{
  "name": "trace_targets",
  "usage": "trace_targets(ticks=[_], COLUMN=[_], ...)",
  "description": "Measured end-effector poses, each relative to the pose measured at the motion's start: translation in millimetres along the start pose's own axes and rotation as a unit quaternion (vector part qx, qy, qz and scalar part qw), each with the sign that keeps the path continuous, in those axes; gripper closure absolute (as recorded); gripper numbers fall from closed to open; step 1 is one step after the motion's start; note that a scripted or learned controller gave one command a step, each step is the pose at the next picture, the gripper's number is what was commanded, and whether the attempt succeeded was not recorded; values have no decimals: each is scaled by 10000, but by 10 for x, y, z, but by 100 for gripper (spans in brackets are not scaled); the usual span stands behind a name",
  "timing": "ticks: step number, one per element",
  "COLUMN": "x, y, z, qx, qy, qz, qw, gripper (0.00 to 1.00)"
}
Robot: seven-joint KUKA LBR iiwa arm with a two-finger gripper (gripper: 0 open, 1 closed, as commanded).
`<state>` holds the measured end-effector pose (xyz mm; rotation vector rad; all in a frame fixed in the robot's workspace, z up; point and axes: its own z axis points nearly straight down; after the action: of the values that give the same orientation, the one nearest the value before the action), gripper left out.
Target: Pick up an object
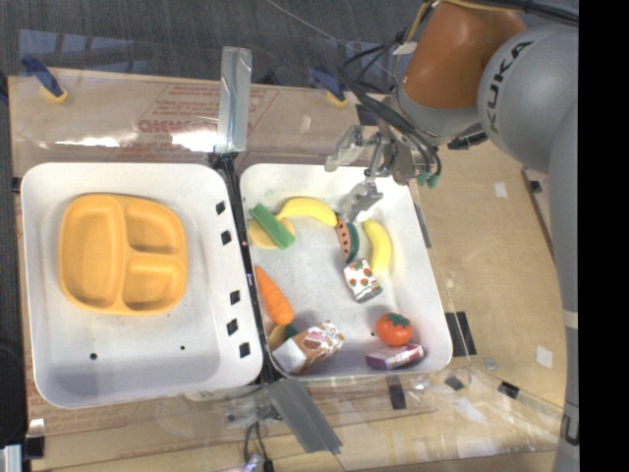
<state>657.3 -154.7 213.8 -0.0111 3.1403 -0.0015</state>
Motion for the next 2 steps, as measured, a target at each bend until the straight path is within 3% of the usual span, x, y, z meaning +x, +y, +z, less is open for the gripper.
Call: trace_targets(ticks=[1, 2], x=[374, 1261], y=[-107, -562], z=[1240, 1192], qx=[-10, 0], qy=[22, -7], qz=[-262, -23], qw=[9997, 10000], gripper=[0, 0])
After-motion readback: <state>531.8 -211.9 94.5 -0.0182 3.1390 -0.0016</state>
